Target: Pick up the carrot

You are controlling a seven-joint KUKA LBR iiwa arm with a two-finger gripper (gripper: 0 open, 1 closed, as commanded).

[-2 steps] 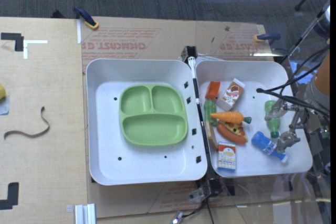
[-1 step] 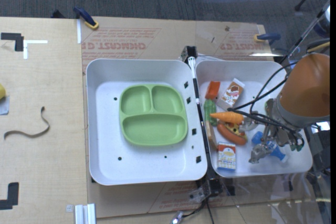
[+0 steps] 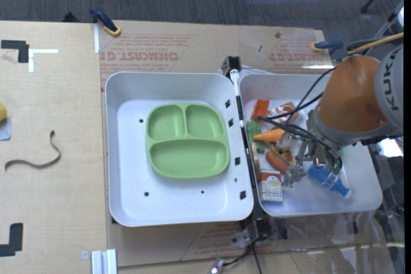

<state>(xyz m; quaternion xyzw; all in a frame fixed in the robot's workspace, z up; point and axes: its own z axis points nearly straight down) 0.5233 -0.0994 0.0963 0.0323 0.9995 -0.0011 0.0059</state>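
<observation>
Low over the right bin (image 3: 359, 205), the gripper (image 3: 297, 171) is seen hanging from the orange-banded arm (image 3: 350, 99), which reaches in from the right. Whether its fingers are spread or pressed together cannot be told, since cables and the wrist crowd them; nothing is clearly seen pinched between them. Just up and to the left of the gripper, the carrot (image 3: 268, 135) is seen lying in the right bin, close to the wall shared with the left bin, its tip toward the arm. A red-orange item (image 3: 277, 161) lies below it, just beside the gripper. A blue bottle (image 3: 329, 180) lies to the gripper's right, and a small carton (image 3: 271, 188) near the bin's front. A green divided plate (image 3: 188, 141) is seen resting in the left bin (image 3: 122, 202).
</observation>
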